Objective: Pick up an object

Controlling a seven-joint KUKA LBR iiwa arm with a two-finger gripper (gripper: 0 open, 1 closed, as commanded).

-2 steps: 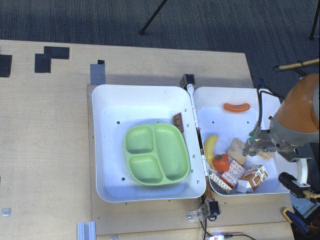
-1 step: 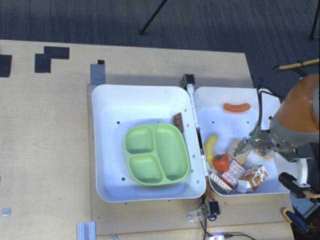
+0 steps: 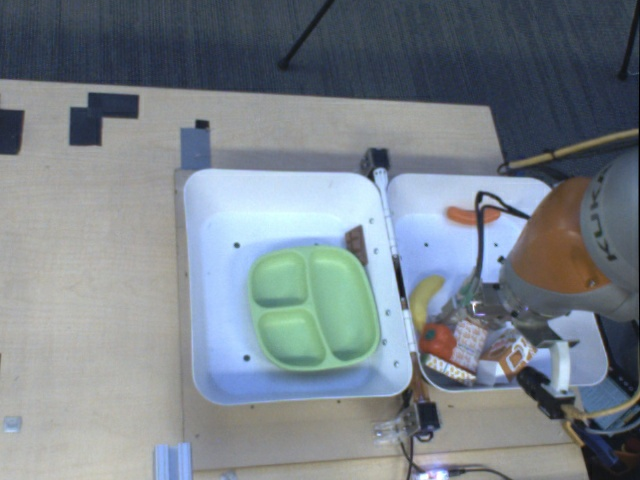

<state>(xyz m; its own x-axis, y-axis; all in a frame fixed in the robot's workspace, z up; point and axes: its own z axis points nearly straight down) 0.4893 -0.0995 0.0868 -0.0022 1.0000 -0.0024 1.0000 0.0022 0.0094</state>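
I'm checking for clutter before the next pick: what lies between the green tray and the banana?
In the camera view, the bins' adjoining white walls run between the green tray and the banana.

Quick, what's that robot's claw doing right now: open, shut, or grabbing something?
Gripper: cannot be told; it is low over the cluttered right bin, beside the banana.
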